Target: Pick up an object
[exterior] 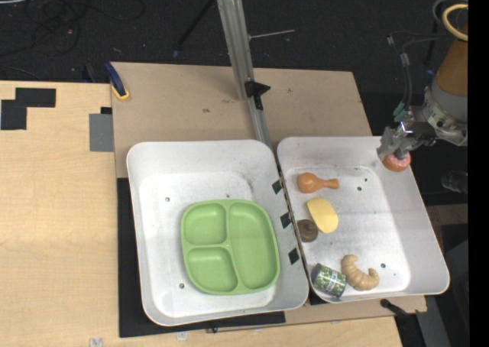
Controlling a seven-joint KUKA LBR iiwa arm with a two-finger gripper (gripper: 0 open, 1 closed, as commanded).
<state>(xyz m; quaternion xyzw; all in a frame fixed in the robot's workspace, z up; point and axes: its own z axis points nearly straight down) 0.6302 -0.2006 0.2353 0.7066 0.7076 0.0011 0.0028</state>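
At the upper right corner of the right bin (428,219), the gripper (396,151) hangs over the rim with a small pinkish-red object (396,161) at its tips; it looks pinched between the fingers, though the view is too small to be sure. Grey arm (447,105) enters from the right edge.

Right bin contents: an orange drumstick-shaped toy (315,182) near the top left, a yellow lemon-like piece (323,215) just below it, a small brown round item (306,230) touching the yellow piece's left side, a green-patterned can (330,281) lying at the bottom left corner, and a tan croissant (360,273) just beside the can.

Left bin (153,185) holds a green divided plate (228,246) with three compartments, lying flat. An aluminium post (238,55) stands behind the bins.
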